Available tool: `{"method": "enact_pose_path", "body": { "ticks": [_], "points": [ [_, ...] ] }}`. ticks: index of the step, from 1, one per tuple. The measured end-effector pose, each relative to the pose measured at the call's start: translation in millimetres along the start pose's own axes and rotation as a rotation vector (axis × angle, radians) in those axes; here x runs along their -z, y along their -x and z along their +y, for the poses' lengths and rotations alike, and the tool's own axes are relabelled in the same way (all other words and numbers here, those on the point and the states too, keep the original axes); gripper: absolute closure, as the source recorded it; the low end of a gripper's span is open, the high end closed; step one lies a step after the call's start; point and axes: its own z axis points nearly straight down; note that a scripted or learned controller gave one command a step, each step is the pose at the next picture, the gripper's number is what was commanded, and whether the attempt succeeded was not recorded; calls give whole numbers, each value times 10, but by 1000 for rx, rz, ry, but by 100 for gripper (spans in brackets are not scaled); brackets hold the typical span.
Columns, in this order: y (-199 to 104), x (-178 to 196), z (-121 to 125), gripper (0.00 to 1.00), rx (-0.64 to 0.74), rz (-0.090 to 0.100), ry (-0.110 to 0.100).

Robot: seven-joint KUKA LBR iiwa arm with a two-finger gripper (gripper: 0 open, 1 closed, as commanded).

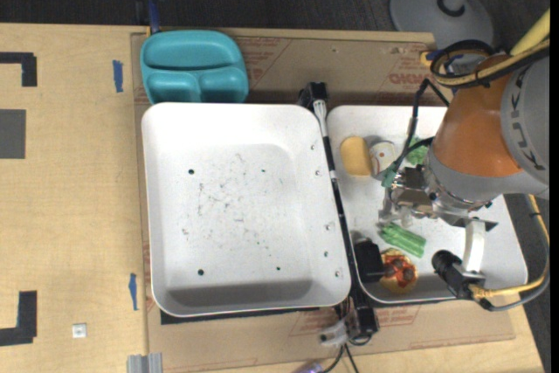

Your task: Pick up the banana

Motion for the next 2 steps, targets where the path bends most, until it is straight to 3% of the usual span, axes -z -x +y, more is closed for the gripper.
{"method": "enact_pose_path", "body": {
  "ticks": [2],
  "points": [
    [-8,199,19,100,2,-1,4]
  ]
}}
